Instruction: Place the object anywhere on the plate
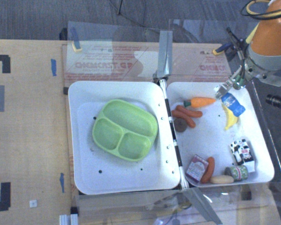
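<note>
- Plate (125, 130), light green with three compartments, lies in the left bin (79, 172), a little tilted against the bin's edges, with nothing on it.
- Right bin (264, 168) sits just beside the left one, the two touching along a grey divider rail, both on the wooden table (28, 125).
- Arm (269, 36), grey with its orange band, reaches in from the upper right above the far right corner of the right bin.
- Tool (227, 89) sits at the upper edge of the right bin, just above a toy banana (231, 118) with a blue label; whether the fingers are apart or together cannot be told from here, and nothing can be seen held between them.
- Carrot (201, 102), orange with a green end, lies near the top of the right bin, just left of the tool.
- Two red sausages (186, 115) lie just below the carrot, close to the divider, with a dark round item (180, 124) touching beneath them.
- Black and white toy (241, 152) stands near the right wall of the right bin, well below the banana.
- Near the front wall of that bin lie a small pink packet (196, 168), another red sausage (209, 168) beside it, a pale oblong piece (221, 179) and a small green-banded can (239, 173).
- All loose items are in the right bin, apart from the plate.
</note>
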Robot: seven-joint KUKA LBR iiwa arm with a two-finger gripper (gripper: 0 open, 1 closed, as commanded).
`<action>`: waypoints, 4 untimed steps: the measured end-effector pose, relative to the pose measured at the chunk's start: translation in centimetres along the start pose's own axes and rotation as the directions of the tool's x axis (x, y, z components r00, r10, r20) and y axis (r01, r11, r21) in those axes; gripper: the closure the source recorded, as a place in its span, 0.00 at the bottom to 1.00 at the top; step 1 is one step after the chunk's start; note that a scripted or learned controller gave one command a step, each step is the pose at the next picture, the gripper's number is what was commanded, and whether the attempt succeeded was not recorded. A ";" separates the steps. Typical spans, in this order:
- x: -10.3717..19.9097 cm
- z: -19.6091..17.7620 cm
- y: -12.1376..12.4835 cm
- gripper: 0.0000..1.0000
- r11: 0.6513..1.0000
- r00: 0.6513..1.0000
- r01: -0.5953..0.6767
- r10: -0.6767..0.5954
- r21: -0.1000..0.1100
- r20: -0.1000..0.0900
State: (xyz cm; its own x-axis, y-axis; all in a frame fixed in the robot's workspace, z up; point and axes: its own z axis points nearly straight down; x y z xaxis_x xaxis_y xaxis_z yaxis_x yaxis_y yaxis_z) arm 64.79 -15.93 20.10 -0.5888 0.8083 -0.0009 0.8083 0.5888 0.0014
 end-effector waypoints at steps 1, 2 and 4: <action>2.8 1.7 -3.7 1.00 0.999 0.999 0.044 -0.044 0.002 -0.003; 8.0 0.8 -0.9 1.00 0.981 0.981 0.194 -0.194 0.002 -0.003; 18.1 1.9 2.0 1.00 0.928 0.928 0.374 -0.374 0.001 -0.005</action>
State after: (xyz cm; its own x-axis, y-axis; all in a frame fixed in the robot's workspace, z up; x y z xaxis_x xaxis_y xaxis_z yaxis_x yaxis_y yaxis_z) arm 55.75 -0.18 18.20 -0.8482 0.5297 0.0033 0.5297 0.8482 -0.0005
